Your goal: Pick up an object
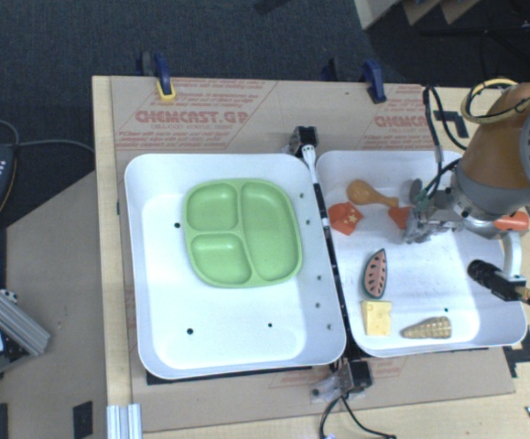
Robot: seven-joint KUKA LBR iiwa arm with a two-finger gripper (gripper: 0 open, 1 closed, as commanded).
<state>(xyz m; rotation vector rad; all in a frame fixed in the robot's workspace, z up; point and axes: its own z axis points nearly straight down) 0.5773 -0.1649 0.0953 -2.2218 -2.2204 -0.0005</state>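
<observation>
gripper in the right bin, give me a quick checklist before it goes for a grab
1. Gripper is over the right bin, near its far side: ok.
2. Finger state readable from this view: cannot tell.
3. Something already held: cannot tell.
4. Targets nearby: orange piece and tan wooden piece lie just beside the gripper: ok.
5. Other picks lie apart with room around them: watermelon slice, cheese wedge, cone, red piece: ok.
6. Left bin holds the green divided plate, away from the arm: ok.
</observation>
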